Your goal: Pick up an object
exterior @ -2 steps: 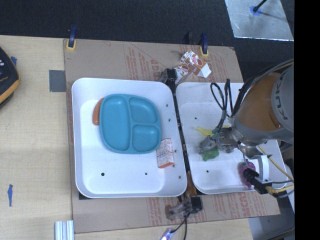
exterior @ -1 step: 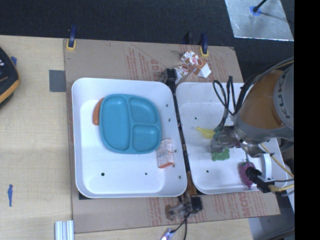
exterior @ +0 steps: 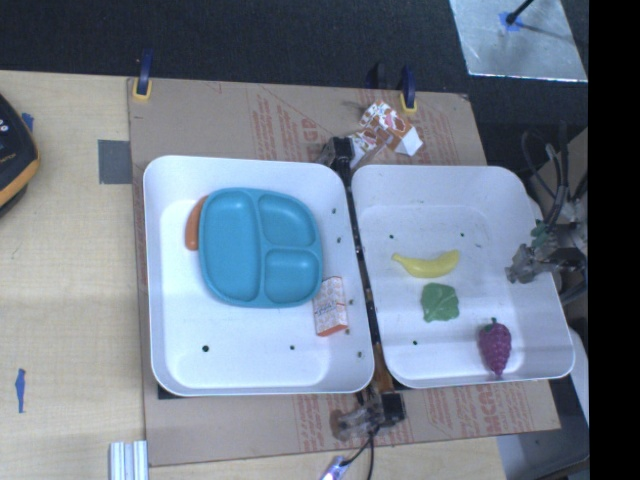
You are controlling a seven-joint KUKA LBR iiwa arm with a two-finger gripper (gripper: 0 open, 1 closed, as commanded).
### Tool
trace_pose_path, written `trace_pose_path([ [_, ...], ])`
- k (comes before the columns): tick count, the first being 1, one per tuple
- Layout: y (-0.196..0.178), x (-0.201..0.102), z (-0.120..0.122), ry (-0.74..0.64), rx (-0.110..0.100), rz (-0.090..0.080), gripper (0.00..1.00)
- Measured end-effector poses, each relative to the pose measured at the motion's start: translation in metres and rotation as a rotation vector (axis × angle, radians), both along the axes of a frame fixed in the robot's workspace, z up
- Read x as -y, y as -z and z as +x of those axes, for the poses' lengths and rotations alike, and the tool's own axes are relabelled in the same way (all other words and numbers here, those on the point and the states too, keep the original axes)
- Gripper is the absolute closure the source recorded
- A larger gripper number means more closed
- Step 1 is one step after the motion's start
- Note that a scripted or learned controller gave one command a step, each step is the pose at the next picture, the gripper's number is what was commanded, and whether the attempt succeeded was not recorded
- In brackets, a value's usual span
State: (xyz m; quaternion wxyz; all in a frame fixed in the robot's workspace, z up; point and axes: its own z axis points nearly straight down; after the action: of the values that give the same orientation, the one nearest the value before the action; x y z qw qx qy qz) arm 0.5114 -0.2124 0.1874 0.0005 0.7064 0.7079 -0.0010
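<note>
Far left of the pincer, in the left bin [exterior: 170, 368]: blue tray [exterior: 260, 248], orange sausage [exterior: 192, 226] tucked at its left edge, small packet [exterior: 331, 306] just right of it; nearer, in the right bin [exterior: 540, 363]: banana [exterior: 427, 263], green leaf [exterior: 439, 302] below it, purple grapes [exterior: 494, 345] lower right; pincer [exterior: 527, 264] at that bin's right rim, nothing seen between the fingers, open or closed impossible to tell.

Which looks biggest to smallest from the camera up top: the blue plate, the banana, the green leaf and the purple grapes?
1. Blue divided plate, by far the biggest.
2. Yellow banana, the longest of the small ones.
3. Green leaf and purple grapes look about the same, too close to rank.
</note>
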Motion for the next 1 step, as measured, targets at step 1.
trace_pose_path([
  [1, -0.0017, -0.0429, 0.0323, -0.003, -0.001, 0.002, 1.0],
])
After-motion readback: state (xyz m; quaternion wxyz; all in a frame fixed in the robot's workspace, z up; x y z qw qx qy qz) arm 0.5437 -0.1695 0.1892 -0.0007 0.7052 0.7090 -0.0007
